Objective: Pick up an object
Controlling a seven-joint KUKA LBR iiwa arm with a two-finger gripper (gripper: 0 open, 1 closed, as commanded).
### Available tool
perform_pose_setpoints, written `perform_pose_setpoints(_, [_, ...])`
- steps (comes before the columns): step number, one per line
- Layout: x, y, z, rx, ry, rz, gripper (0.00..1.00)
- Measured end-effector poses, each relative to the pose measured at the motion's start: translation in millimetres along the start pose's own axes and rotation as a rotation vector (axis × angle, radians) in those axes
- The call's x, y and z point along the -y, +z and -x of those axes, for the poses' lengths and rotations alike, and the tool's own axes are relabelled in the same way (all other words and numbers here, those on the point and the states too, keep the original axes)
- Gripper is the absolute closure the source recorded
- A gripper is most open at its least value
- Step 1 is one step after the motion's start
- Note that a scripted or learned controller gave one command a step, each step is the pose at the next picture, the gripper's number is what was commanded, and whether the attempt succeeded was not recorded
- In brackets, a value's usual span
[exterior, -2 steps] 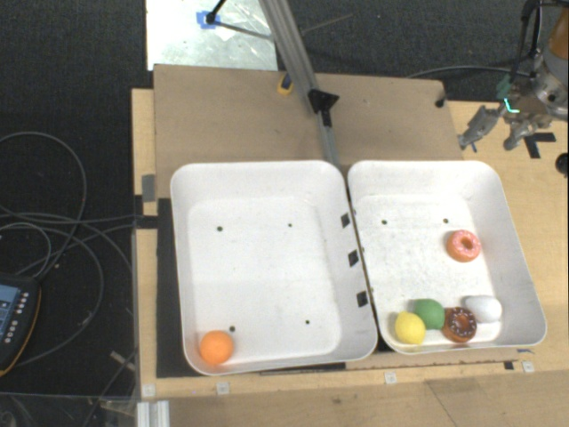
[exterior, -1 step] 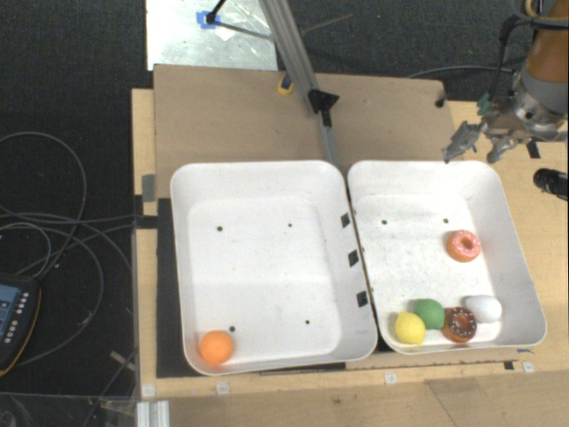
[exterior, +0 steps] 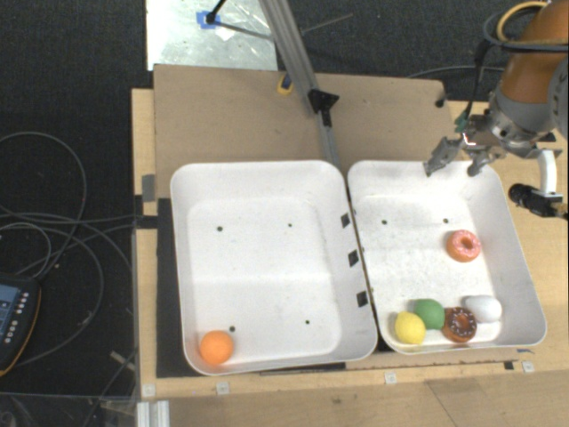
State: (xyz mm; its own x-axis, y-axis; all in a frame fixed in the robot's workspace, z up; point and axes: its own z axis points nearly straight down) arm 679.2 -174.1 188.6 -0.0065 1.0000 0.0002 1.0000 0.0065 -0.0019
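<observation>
My gripper [exterior: 457, 165] hangs over the far edge of the right bin [exterior: 418, 194], its two fingers spread open with nothing between them. A pink frosted donut [exterior: 462, 245] lies in the right bin, well below the gripper. At that bin's near edge sit a yellow ball [exterior: 409, 327], a green ball [exterior: 428, 312], a chocolate sprinkled donut [exterior: 460, 325] and a white egg-like object [exterior: 483, 308]. An orange ball [exterior: 216, 348] rests in the near left corner of the left bin [exterior: 258, 194].
A slanted metal pole [exterior: 298, 52] crosses the back of the bench and ends near the seam between the bins. Black clips [exterior: 353, 258] line that seam. Cables and a handheld pendant [exterior: 13, 314] lie on the floor at the left.
</observation>
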Motion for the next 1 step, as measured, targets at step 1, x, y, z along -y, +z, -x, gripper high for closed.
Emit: perform_pose_setpoints(1, [-5.6,45.1,-5.7,0.0,0.0,0.0,0.0])
